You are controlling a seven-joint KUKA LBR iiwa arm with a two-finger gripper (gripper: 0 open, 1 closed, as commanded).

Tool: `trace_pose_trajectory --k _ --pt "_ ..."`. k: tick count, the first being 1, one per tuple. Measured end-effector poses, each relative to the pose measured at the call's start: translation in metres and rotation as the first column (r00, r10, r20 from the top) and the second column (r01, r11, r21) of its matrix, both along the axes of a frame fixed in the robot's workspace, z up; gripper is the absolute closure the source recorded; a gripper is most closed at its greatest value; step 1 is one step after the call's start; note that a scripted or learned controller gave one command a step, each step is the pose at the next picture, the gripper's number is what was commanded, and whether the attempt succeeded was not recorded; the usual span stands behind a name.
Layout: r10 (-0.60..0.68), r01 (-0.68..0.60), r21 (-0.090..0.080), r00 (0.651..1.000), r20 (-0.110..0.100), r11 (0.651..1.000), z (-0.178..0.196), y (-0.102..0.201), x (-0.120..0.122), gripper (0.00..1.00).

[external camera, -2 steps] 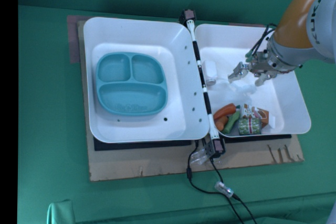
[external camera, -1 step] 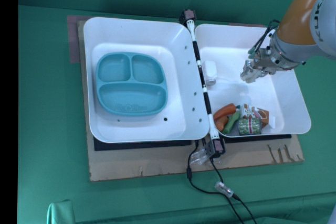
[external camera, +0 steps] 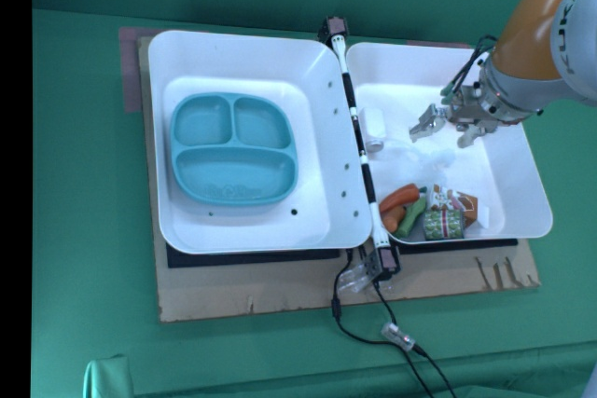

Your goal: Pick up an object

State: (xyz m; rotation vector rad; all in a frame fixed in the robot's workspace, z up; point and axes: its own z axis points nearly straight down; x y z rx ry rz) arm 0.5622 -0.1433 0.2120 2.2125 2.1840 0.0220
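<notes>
My gripper (external camera: 448,129) hangs over the middle of the right bin (external camera: 518,172), its two fingers (external camera: 426,121) spread apart and open, with nothing between them. Just below it lies a faint clear plastic piece (external camera: 440,160). A small white cup-like object (external camera: 374,129) rests on its side to the gripper's left, near the divider. At the bin's front lie orange carrots (external camera: 399,199), a green vegetable (external camera: 413,213), a green-and-red patterned carton (external camera: 444,223) and a brown-and-white item (external camera: 467,203).
The left bin (external camera: 187,219) holds a teal three-compartment plate (external camera: 233,149). A black-and-white rod (external camera: 359,140) runs between the bins. Both bins sit on a cardboard sheet (external camera: 252,294), with cables (external camera: 392,331) trailing off its front.
</notes>
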Motion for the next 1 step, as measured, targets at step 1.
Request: trace_pose_trajectory --k 1 --pt "0.008 -0.008 0.005 1.0 -0.013 1.0 -0.0261 0.0024 -0.0228 0.0"
